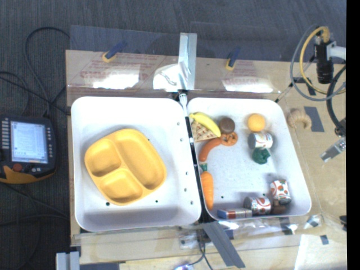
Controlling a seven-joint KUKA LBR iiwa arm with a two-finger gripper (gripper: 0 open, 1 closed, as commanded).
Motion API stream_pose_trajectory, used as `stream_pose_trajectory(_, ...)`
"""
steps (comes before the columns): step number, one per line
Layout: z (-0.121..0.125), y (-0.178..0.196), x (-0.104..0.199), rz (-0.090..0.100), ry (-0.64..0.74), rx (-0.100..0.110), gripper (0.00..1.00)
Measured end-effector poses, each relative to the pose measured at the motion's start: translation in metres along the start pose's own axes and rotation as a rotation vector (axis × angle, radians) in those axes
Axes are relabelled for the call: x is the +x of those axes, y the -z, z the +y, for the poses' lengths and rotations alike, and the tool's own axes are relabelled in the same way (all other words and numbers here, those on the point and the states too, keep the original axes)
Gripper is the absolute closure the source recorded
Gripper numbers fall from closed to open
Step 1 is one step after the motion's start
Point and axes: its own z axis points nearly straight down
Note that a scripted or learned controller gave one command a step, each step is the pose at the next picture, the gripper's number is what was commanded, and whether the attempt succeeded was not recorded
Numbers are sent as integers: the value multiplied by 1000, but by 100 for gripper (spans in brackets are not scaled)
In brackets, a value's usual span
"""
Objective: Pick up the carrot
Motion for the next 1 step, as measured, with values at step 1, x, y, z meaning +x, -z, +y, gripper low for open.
stream_pose_trajectory(1,1,4,1,-1,266,-2,100)
